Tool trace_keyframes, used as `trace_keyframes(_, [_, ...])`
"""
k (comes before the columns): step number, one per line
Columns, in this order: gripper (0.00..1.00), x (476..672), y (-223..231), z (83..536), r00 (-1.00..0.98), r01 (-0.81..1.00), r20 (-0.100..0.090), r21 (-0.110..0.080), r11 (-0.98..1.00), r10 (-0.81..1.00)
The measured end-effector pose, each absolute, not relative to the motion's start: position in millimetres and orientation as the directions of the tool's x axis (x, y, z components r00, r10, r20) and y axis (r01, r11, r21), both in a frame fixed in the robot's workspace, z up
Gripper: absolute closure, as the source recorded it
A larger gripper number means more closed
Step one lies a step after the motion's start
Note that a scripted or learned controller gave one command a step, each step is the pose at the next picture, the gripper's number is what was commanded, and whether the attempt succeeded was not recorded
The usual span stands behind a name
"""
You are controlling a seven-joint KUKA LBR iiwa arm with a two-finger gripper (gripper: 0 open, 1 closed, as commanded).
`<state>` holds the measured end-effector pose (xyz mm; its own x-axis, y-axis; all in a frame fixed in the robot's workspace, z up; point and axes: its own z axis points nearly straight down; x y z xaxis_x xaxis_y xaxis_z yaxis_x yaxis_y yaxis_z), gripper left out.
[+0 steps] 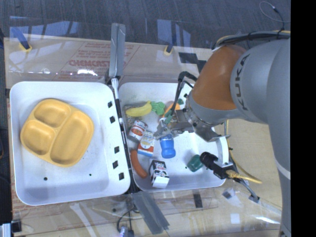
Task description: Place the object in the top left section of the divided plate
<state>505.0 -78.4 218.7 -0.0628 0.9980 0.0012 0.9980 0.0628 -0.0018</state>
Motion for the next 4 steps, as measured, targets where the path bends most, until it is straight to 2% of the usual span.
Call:
trace_keyframes(1, [1.0, 511.4, -6.4, 194.6, 0.072, 0.997, 0.001, -0.007, -0.072, 0.997])
trace_keyframes(2, [1.0, 475.6, 52.0, 215.0, -0.02, 1.0, 0.001, -0.006, 0.02, 1.0])
trace_keyframes(3, [1.0, 503.8, 116.9, 189.5, -0.043, 0.999, -0.001, -0.006, 0.043, 0.999])
trace_keyframes(4, [1.0, 493.4, 196.8, 220.6, -0.142, 0.99, 0.0, -0.005, 0.142, 0.99])
